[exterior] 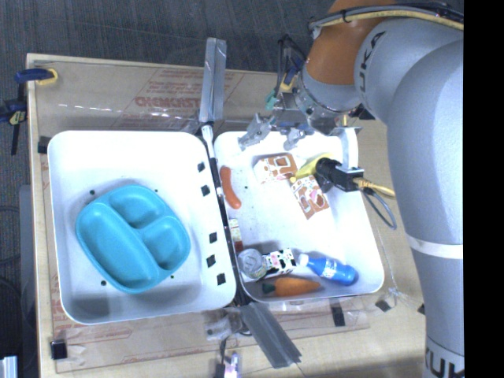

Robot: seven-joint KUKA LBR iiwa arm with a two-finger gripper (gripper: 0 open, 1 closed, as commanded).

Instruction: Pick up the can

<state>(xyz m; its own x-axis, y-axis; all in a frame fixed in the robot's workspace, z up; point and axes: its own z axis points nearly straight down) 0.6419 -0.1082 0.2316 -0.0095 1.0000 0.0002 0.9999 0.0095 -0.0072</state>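
Can (252, 263) lies on its side at the right bin's (370, 242) near-left corner, silvery round end showing, touching a cow-patterned bottle (279, 261) just beside a blue bottle (331, 270). Gripper (273, 133) hangs well apart at the far rim, fingers spread, holding nothing.

The arm (417, 124) was a thick, smooth grey tube with an orange band (342, 50) above its wrist. Dark and yellow cables ran along it, and the end effector (273, 133) was bare grey metal.
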